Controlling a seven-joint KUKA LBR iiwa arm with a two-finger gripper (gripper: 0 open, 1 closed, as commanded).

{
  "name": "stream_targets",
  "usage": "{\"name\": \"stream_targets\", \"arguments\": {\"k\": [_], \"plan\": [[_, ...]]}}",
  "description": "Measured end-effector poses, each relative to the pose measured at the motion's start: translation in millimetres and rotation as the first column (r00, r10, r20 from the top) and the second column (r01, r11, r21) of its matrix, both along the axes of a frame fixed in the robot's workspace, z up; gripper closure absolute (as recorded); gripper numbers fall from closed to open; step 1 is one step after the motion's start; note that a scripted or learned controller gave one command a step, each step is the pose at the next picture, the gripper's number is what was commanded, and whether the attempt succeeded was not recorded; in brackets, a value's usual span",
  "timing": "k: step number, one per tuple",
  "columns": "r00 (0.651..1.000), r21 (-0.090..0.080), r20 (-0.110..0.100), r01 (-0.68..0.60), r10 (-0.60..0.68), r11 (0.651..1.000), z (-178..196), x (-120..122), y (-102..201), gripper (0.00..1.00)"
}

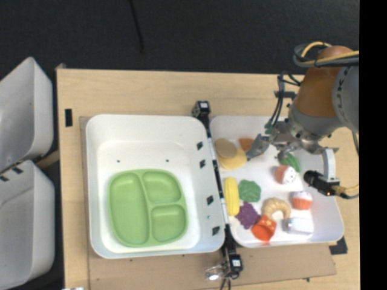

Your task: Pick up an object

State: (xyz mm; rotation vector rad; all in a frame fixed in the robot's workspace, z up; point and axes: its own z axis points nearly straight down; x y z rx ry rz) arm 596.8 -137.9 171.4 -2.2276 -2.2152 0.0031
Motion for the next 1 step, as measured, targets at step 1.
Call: {"name": "stream_targets", "arguments": {"k": [1], "plan": [[1.000,-0.001,0.001,-0.002,0.002,1.000,-45.3,7.7,3.2,0.00]]}}
